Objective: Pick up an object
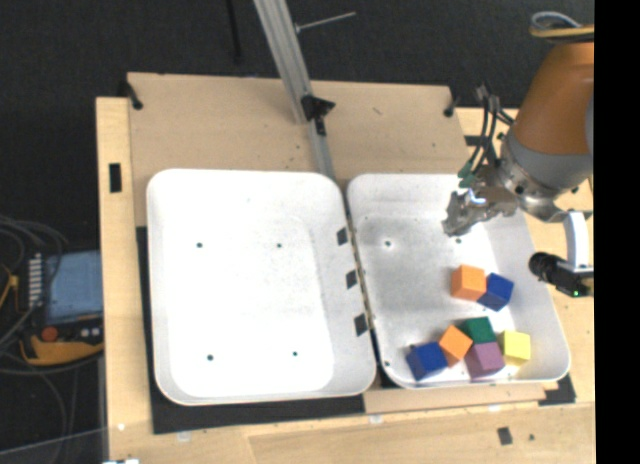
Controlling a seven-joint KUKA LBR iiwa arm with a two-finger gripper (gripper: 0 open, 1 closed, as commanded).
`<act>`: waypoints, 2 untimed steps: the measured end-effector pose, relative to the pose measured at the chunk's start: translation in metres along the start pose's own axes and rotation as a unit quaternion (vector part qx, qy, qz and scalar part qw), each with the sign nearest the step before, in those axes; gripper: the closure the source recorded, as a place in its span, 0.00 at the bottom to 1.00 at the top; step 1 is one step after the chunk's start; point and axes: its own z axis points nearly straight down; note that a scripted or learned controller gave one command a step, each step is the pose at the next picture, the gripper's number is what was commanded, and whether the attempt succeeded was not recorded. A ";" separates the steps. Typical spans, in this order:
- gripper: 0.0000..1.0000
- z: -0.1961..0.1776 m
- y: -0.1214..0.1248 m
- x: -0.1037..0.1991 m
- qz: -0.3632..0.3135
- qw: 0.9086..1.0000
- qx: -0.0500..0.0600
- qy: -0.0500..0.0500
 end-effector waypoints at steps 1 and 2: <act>1.00 0.011 -0.007 0.048 0.000 1.000 0.000 0.000; 1.00 0.021 -0.014 0.103 0.000 1.000 0.000 0.000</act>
